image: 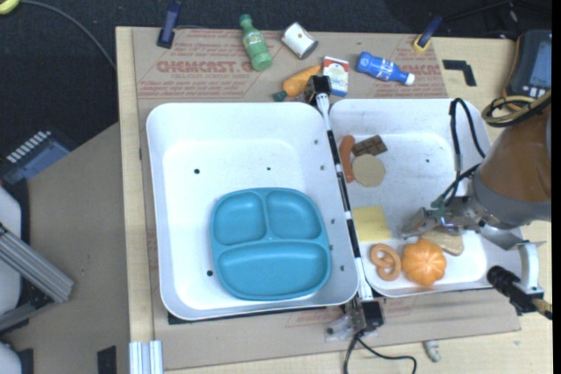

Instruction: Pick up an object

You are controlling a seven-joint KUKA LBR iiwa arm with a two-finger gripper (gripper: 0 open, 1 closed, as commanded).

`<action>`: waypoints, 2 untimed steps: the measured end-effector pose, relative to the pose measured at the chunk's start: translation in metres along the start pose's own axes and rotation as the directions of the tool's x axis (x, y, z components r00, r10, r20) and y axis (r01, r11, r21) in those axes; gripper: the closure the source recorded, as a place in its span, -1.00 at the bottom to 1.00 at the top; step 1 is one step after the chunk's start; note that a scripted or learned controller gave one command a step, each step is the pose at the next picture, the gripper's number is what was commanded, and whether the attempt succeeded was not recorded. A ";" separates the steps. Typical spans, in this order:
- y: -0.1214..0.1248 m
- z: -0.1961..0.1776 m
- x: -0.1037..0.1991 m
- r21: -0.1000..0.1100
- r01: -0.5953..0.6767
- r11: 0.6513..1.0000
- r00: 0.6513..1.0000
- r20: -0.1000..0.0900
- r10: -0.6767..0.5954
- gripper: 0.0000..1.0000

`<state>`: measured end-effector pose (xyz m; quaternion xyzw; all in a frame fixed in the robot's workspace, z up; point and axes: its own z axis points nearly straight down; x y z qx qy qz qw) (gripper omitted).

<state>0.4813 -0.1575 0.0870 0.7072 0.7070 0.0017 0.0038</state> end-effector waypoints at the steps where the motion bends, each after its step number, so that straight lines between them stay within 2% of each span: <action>1: -0.002 -0.037 -0.018 0.007 -0.001 1.000 1.000 -0.001 0.001 -1.00; 2: -0.001 0.001 0.045 0.004 0.001 1.000 1.000 -0.002 -0.001 -1.00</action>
